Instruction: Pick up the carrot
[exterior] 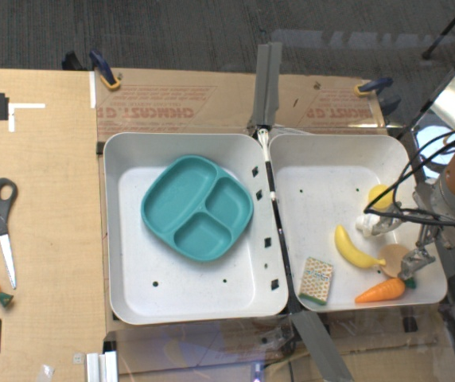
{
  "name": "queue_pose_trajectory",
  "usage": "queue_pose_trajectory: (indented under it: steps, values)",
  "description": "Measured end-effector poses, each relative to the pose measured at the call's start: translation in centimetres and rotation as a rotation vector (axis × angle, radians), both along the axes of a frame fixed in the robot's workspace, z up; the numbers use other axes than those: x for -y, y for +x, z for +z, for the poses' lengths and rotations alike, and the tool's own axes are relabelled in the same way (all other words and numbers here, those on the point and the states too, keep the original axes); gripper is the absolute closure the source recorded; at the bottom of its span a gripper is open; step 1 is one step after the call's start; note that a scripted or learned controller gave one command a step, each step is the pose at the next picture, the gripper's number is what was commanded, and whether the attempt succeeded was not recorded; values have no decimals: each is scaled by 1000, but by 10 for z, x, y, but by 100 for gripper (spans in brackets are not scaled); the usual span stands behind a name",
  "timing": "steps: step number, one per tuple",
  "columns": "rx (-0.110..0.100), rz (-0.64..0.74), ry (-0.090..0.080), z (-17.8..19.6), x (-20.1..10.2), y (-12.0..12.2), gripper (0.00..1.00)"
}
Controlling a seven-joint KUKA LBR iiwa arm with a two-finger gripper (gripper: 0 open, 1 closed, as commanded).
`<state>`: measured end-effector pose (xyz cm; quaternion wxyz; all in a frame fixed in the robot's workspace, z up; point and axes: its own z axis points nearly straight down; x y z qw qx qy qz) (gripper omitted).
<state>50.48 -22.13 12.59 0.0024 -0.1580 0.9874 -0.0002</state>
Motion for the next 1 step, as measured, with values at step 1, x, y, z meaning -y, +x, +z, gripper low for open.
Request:
queue_pose_trajectory:
  steps: [1]
  values:
    - [-4, -170, 2, -34, -84, 9, 0]
